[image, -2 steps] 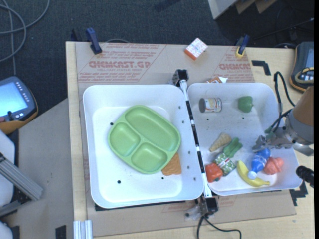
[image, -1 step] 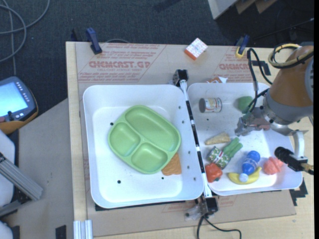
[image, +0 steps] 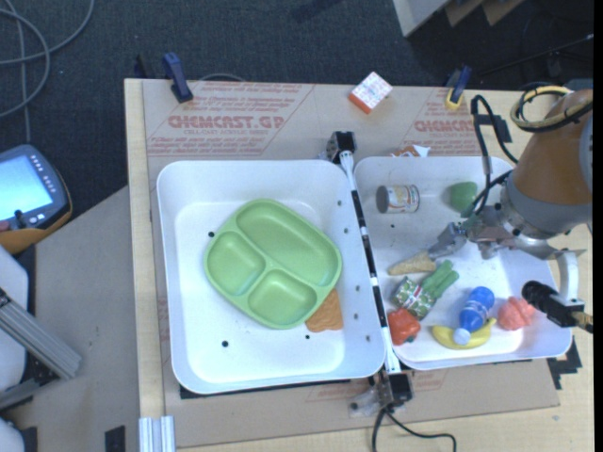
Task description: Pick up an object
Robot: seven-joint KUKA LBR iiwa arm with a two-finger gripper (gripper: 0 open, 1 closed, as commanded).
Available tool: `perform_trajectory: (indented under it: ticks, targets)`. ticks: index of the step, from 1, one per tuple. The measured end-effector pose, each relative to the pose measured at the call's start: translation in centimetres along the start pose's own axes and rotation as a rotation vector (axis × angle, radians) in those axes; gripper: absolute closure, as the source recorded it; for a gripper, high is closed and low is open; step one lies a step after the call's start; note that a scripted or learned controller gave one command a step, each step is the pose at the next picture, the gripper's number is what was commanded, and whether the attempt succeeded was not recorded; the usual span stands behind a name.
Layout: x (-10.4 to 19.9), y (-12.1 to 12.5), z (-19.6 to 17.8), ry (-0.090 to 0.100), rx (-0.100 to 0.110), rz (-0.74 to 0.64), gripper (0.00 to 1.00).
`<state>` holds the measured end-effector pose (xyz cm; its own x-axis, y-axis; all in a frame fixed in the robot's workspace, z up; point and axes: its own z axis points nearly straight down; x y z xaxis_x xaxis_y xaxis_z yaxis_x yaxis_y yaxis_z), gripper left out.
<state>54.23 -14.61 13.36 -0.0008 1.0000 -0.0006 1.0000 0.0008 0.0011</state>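
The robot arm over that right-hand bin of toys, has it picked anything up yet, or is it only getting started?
Nothing looks picked up yet. The can, green bottle, blue bottle, banana and the other toys all lie in the right bin. In hand: the arm has its tool low inside that bin, near its middle. I can't tell its finger state. Left: grasping one object and lifting it.

My arm [image: 551, 172] is grey with an orange band. I see a light green divided tray [image: 273, 263], orange slice [image: 327, 314], yellow banana [image: 462, 335], blue bottle [image: 474, 310], red pepper [image: 403, 326], white bins [image: 179, 252], tan surface [image: 254, 121] with red print.
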Motion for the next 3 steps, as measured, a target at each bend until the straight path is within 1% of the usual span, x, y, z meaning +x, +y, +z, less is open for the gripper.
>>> perform_trajectory:
  ticks: [1,2,3]
  targets:
    - [4.0,-2.1,4.8,-0.005,-0.007,0.000,0.00]
    - [3.6,-1.8,3.3,-0.010,-0.016,0.004,1.00]
    - [8.5,2.8,-5.7,0.001,-0.012,-0.007,1.00]
